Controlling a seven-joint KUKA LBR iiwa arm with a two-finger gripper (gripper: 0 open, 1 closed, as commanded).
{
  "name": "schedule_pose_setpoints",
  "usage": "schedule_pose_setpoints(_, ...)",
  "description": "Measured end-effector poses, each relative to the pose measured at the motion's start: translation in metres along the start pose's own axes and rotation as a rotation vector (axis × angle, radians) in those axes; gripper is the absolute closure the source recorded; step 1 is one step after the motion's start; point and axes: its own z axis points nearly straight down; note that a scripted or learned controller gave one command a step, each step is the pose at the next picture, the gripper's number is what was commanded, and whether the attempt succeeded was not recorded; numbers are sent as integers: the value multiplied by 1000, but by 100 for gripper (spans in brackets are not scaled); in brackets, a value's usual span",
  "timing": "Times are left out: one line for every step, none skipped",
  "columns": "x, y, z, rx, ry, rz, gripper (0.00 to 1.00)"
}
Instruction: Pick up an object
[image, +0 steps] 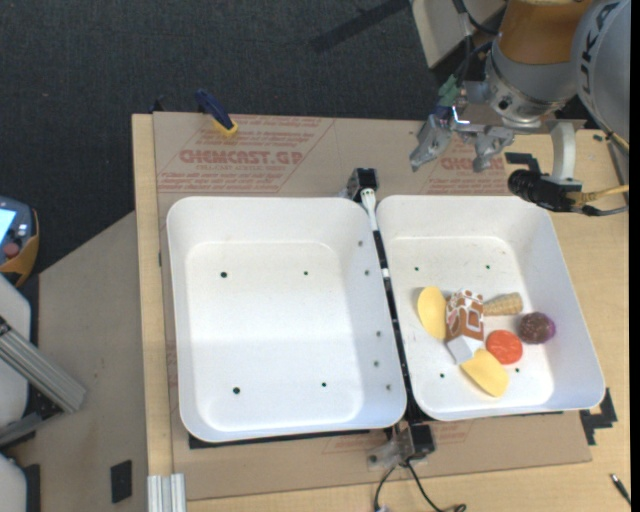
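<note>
Desk (250, 150): one, brown board top with red print, carrying both bins.
Bins: two, shallow and white, side by side and touching along the centre seam.
Left bin (200, 230): nothing lying in it; four small dark dots on its floor.
Right bin (545, 235): six items, all clustered in its near right part.
Yellow pieces: two; a yellow oval piece (431, 311) at the left of the cluster, and a yellow wedge (486, 374) at the near edge of it.
Brown-and-white block (465, 315): one, just beside the oval piece, with a grey corner showing under it.
Tan cone (502, 302): one, lying on its side, right of the block.
Purple ball (537, 327): one, farthest right.
Red-orange round piece (505, 347): one, between the ball and the wedge, touching the wedge.
Arm: one, grey with orange band, at the top right.
Hand (458, 148): one, above the desk beyond the right bin's far rim, well apart from the cluster; two fingers spread apart, nothing between them.
Clamp (216, 111): one, blue and yellow, at the desk's far left edge.
</note>
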Motion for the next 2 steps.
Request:
schedule_pose_setpoints(39, 1, -150, -6, 1, -1, 0)
schedule_pose_setpoints(37, 1, -150, 9, -2, 3, 100)
